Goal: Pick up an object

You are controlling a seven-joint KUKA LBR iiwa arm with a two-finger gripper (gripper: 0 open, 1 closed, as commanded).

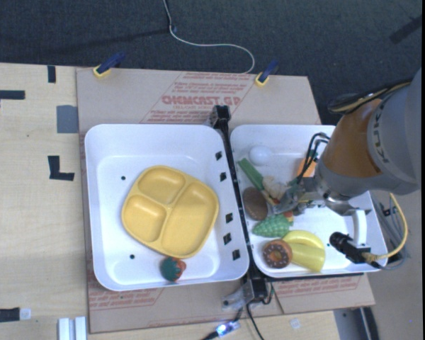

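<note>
From above, my gripper (292, 198) sits low in the right bin (354, 271), over the toy pile beside the green cone (271, 227). I cannot tell its state. I judge a clean pick needs one toy singled out, clear of the donut (275, 254) and banana (306, 250).

Two bins sit side by side on the bench (28, 211). In the left bin (99, 154), a divided tray (170, 211) lies at centre, a ball (173, 268) just below it. The right bin (283, 134) holds a doughnut (276, 253) beside a banana (306, 250) at lower frame, an egg (260, 154) above, the arm (361, 147) over its right side.
</note>
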